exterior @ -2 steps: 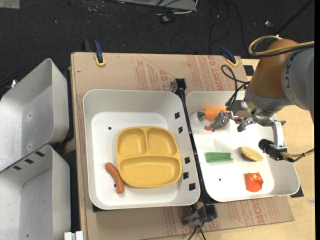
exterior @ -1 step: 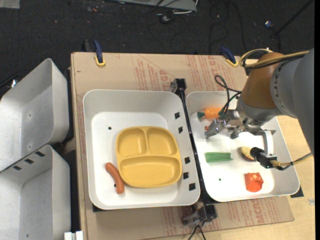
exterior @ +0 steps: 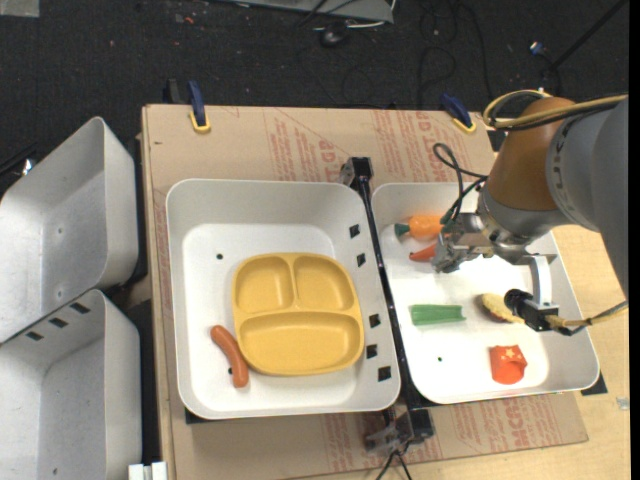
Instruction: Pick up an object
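Carrot (exterior: 426,226); orange, green-tipped

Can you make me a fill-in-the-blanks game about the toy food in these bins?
1. The sausage lies in the ____ bin.
2. It lies beside a yellow ____.
3. The carrot is colored ____.
4. The long flat piece in the right bin is colored ____.

Missing words: left; plate; orange; green

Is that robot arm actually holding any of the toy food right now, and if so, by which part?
It cannot be told. The gripper is low in the right bin, right beside the carrot and a small red piece, but no item is visibly held.
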`<state>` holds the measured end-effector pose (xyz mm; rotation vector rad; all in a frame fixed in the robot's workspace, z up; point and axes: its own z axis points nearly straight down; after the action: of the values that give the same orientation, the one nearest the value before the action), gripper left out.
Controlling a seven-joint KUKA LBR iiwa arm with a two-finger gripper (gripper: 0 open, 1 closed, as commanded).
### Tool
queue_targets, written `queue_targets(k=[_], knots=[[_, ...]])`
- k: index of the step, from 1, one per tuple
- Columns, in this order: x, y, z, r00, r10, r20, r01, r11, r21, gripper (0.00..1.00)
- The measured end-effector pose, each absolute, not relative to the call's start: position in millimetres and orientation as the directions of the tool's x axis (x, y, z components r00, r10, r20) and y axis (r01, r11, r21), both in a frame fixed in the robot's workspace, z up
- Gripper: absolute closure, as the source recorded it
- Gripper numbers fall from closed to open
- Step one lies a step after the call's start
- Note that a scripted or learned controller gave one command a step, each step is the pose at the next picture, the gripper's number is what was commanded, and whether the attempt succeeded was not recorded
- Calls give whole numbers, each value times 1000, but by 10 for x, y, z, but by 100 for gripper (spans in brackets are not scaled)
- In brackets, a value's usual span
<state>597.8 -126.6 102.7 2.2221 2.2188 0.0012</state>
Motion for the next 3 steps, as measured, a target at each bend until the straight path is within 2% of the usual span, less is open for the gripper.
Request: queue_targets(k=[2,3], knots=[[5891,-1391,2039,2,1000,-2,1000,-2,6,100],[5925,-1433,2675,-2,1000,-3,1000,2,8,100]])
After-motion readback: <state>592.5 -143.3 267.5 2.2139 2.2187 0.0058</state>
